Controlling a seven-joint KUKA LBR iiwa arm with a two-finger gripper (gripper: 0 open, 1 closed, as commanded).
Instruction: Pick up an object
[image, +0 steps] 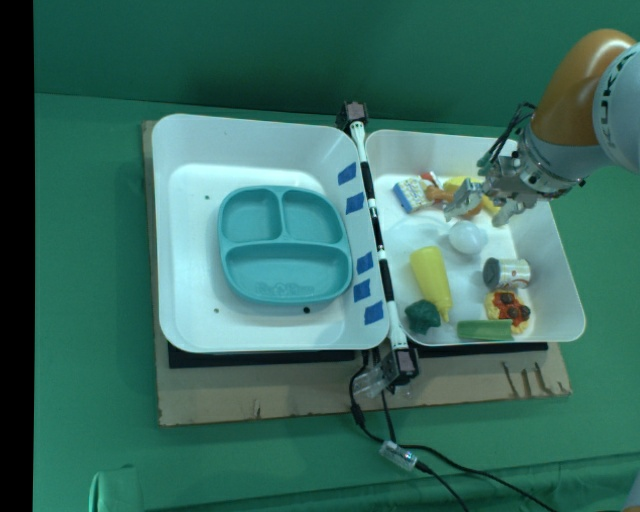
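Jaws look spread, nothing pinched; gripper (484, 203) hovering over toy clutter at back of right bin (560, 262), just above white ball (465, 237). Step: approach. Next move: drop straight down, close on 1 item.

Two bins side by side on bench (90, 250), divider rail (377, 245) between them. Left bin (190, 150): sectioned tray (284, 245) at centre. Right bin (560, 290): carton (411, 193) at rear left; ball (465, 237) mid-bin; bottle (432, 279) left of centre; can (506, 272) at right; pizza slice (509, 310) in front of can; broccoli (422, 316) and cucumber (485, 330) along front wall. Gripper (488, 203) over rear of right bin, behind ball.
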